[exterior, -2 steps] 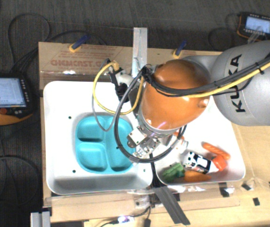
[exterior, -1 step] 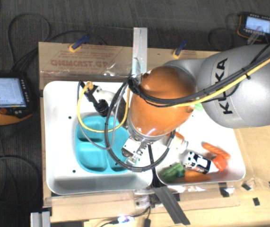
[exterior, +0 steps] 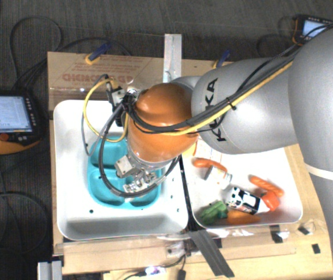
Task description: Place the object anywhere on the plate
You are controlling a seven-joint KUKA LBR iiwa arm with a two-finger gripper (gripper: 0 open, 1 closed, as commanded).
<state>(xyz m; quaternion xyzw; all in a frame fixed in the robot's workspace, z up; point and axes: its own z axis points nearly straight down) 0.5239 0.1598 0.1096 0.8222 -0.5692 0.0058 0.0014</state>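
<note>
A turquoise plate [exterior: 103, 174] lies in the left white bin [exterior: 73, 156], mostly covered by the arm's orange wrist band. My gripper [exterior: 136, 181] hangs low over the plate's right side, pointing down. Its tips are hidden among the metal parts and cables, and I see no object between them. In the right bin [exterior: 288, 179] lie toy foods: an orange sausage-like piece [exterior: 208, 164], a black-and-white item [exterior: 243, 199], an orange piece [exterior: 268, 189] and a green one [exterior: 213, 212].
The big grey arm spans the right bin's back half and the divider between the bins. Yellow and black cables loop over the left bin's back. A teach pendant [exterior: 7, 116] sits off the bench at the left.
</note>
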